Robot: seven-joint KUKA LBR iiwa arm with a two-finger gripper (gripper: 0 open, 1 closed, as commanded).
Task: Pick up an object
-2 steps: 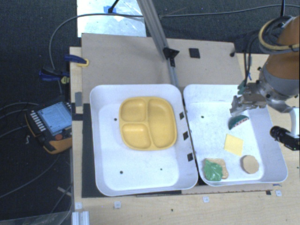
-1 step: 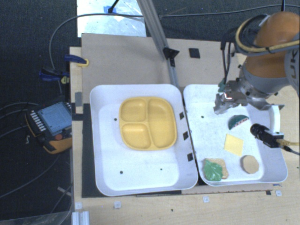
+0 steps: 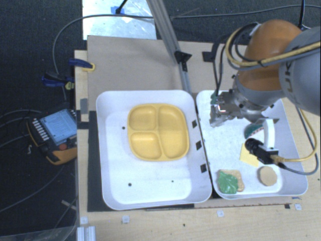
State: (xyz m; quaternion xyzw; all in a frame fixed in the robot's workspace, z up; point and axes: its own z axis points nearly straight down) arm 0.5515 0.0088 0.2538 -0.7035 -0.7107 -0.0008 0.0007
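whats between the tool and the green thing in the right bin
Bare white bin floor, in the camera view; nothing lies between the tool and the green thing.

- The bench (image 3: pixel 135 59) has a tan, cardboard-like top, with black strips along its left and lower edges.
- Two shallow white bins sit directly on it, side by side — the left bin (image 3: pixel 113 185) and the right bin (image 3: pixel 296 185), their inner rims touching.
- Black clips (image 3: pixel 198 144) sit along the seam where the bins meet.
- A blue-handled clamp (image 3: pixel 80 64) grips the bench's left edge near the far corner.
- A grey pole (image 3: pixel 168 29) slants across the bench's far side.
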